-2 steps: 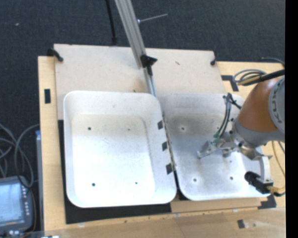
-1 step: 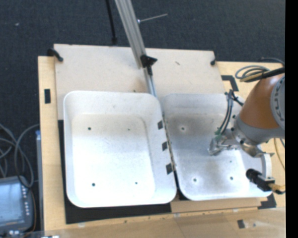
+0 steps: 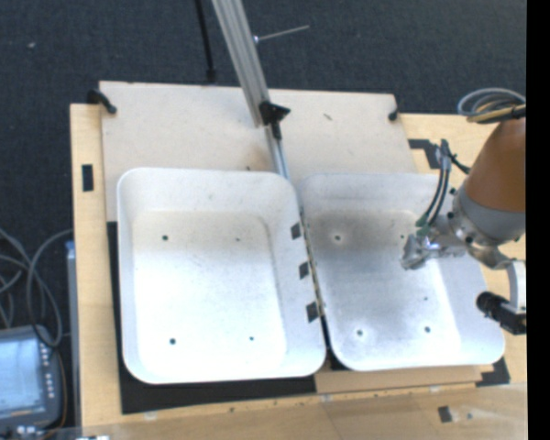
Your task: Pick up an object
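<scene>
**Entry: pick attempt over the right bin, object not located**

Item sought: an object, unspecified. I cannot tell where it lies. The floor of the right bin [image 3: 348, 186] beneath the wrist is hidden by the arm, and anything small there would be covered.

Gripper [image 3: 420, 250]: low over the right bin, right of its middle, tip pointing left. Released or clenched: cannot tell, since the tool is small and blurred here. Nothing is seen held in it.

Arm [image 3: 497, 168]: orange band above a grey wrist, entering from the right, with green and grey cabling running down to the tool.

Right bin: shallow, white, its floor scuffed grey with a few small dark dots.

Left bin [image 3: 133, 191]: shallow, white, lightly speckled with similar dots. It touches the right bin along a seam with small dark clips [image 3: 304, 269].

Surroundings: pale board [image 3: 192, 117] under both bins, on a wooden bench [image 3: 90, 264]. An aluminium post [image 3: 241, 49] rises from the far side between the bins. A screen unit [image 3: 14, 374] and loose cables [image 3: 9, 255] lie on the floor at near left.

Handling note, as judgement: the step is the approach or descent. To do it well, confirm a target before closing, descend straight, stay off the bin's right wall, and lift slowly enough to check that something actually comes up.
</scene>
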`<state>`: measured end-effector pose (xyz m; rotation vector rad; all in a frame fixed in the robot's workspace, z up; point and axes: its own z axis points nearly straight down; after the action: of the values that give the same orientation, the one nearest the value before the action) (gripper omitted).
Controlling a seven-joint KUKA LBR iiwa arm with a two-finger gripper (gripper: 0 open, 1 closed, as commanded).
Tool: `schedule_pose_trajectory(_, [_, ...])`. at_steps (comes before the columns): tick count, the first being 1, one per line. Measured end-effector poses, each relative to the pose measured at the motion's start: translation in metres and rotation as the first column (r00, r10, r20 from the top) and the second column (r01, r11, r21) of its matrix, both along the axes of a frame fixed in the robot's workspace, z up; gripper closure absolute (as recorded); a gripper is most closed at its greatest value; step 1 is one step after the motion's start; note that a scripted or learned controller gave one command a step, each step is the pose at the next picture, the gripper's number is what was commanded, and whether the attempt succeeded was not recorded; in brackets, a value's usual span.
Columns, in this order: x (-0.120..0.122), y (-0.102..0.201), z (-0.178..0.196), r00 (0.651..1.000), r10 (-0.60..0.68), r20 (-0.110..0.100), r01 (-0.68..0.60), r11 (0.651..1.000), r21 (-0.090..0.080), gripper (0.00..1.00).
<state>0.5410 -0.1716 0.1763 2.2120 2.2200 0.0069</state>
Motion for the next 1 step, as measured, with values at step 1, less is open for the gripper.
schedule_pose_trajectory(1, [0.0064, -0.0013, 0.0446, 1.000, 0.001, -0.002, -0.001, 1.000, 0.001, 1.00])
